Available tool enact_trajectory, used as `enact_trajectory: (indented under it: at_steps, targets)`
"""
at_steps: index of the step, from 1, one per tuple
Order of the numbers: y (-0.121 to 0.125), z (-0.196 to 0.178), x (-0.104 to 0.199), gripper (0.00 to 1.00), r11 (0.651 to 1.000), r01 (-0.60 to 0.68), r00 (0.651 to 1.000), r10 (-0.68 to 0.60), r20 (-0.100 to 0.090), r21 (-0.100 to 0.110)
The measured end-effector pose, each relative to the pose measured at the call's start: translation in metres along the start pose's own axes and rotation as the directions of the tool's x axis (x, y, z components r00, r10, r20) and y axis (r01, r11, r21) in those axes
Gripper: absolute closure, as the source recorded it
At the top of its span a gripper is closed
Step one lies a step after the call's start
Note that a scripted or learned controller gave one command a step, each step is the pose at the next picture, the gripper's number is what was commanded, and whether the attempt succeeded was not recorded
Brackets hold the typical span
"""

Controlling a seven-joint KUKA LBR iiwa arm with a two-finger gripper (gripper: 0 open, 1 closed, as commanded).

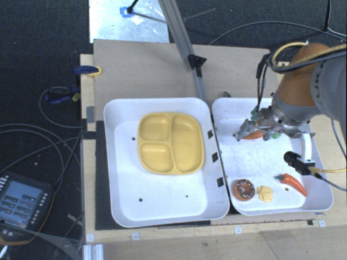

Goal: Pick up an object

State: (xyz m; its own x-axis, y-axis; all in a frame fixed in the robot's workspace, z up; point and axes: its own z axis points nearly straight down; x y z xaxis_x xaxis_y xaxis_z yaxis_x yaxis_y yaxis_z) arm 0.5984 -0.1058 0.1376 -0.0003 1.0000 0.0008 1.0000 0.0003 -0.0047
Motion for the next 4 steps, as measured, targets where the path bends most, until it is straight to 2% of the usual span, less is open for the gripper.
enact_trajectory:
  at_steps: [1,2,3,4]
  targets:
    - [0.000,0.050,0.000,0.00,1.000,0.000,1.000,0.000,0.000,-0.001]
    - [0.001,0.036,0.000,1.00,1.000,-0.001,1.000,0.001,0.000,-0.007]
    - [0.007,-0.013,-0.008,1.00,1.000,-0.001,1.000,0.001,0.002,-0.012]
    - [0.010,-0.078,-0.009,1.00,1.000,0.005,1.000,-0.005,0.002,-0.014]
